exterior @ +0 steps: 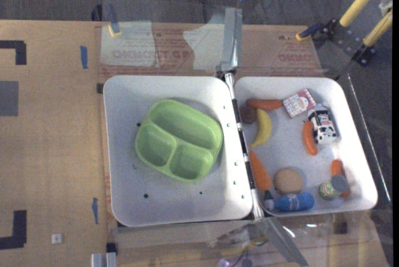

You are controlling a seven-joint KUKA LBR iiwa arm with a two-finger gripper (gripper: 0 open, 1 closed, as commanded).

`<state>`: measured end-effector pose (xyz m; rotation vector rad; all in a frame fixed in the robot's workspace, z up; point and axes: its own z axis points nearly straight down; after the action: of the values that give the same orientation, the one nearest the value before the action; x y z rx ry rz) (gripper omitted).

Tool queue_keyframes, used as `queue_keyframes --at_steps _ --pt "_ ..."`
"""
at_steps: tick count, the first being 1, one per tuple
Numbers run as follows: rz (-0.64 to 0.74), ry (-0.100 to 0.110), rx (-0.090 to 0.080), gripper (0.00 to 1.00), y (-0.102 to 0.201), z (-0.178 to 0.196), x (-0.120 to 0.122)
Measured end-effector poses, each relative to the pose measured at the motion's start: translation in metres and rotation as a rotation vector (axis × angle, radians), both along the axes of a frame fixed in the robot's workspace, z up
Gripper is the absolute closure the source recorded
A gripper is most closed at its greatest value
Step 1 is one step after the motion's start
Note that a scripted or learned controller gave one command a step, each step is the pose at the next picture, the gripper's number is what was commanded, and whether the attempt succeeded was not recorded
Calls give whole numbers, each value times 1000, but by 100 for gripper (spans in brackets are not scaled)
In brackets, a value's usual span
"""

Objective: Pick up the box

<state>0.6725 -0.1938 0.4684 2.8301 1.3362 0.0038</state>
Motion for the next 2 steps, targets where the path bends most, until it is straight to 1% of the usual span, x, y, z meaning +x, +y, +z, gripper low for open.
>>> queue_keyframes --at_steps 2 --pt "12 -5 -6 100 6 22 3"
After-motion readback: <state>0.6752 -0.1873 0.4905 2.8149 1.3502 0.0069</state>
